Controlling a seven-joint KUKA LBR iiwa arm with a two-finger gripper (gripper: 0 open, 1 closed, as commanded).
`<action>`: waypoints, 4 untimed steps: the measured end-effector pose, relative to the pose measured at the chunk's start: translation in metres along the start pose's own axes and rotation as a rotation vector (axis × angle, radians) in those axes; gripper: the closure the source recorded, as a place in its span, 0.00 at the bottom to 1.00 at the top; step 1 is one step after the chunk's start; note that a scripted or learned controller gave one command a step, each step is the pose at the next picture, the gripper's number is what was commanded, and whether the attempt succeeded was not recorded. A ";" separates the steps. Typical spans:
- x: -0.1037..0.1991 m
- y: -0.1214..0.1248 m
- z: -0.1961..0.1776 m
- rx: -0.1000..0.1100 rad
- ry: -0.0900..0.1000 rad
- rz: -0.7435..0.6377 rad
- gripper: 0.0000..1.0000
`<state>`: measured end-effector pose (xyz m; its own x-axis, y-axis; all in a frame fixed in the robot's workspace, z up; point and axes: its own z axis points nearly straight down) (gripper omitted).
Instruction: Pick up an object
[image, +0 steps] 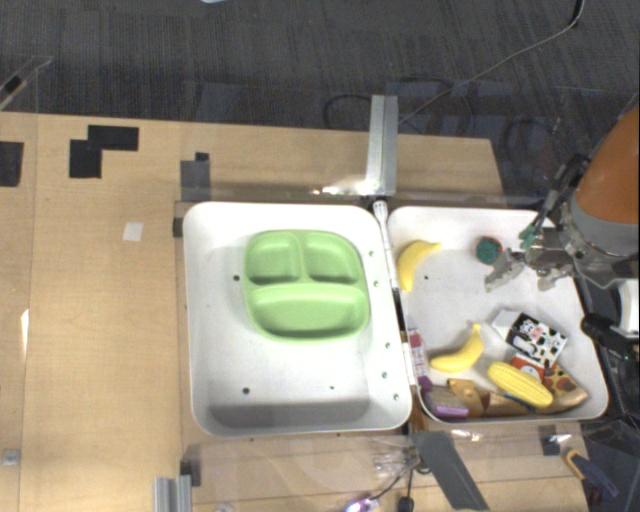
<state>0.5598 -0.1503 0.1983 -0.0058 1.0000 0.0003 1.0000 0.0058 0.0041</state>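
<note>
Pincer (527, 272) spread wide, gripping nothing, above right bin (450, 222), beside teal ball (488, 250).

No legible text or labels

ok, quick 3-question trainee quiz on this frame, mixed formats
1. True or false: the green divided plate lies in the left bin.
2. Multiple choice: the gripper hovers nearest to the A) corn cob B) small teal object C) plate.
3. Fill in: the right bin holds ___ bananas.

Key: 1 true; 2 B; 3 two.
</note>
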 end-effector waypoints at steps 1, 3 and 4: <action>-0.044 0.024 -0.020 -0.003 -0.002 0.306 0.00; 0.057 -0.010 0.107 -0.014 0.002 0.159 0.00; 0.054 -0.066 0.106 -0.019 -0.003 -0.043 0.00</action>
<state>0.4937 -0.0963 0.0920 -0.0488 0.9988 -0.0037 0.9985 0.0489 0.0232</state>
